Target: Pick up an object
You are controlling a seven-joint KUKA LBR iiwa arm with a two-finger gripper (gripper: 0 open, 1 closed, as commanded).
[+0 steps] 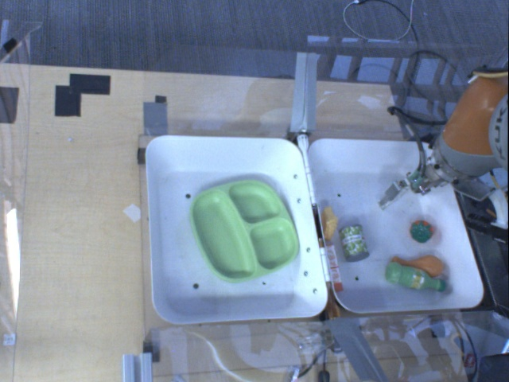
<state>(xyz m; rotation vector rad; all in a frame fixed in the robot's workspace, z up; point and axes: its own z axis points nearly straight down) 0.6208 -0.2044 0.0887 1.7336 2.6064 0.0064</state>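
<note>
Pale wood bench (79, 237) runs under two shallow white bins set side by side, with dark grey carpet beyond its far edge and black tape marks (79, 92) at the far left. Left bin (171, 293) holds a green tray (242, 229) with three compartments, lying flat and turned a little off square. Right bin (358, 173) holds the small objects: a yellow item (328, 217) right against the near part of its left wall, a green can (353, 243) just beside it and upright or nearly so, a round green and red ball (421, 231) toward the right wall, an orange piece (419, 264) nearer the front, and a green bottle (413, 277) lying on its side, touching or almost touching the orange piece. A thin red and white stick (334, 270) lies along the divider between the bins. Arm (475, 126) comes in from the right, its orange band over the far right corner of the right bin. Gripper (395, 192) points down and left over bare bin floor in the far half, well apart from the can and near the ball without touching it. Its two fingers stand apart, and nothing sits between them. Cables (382, 10) loop over the carpet behind
</note>
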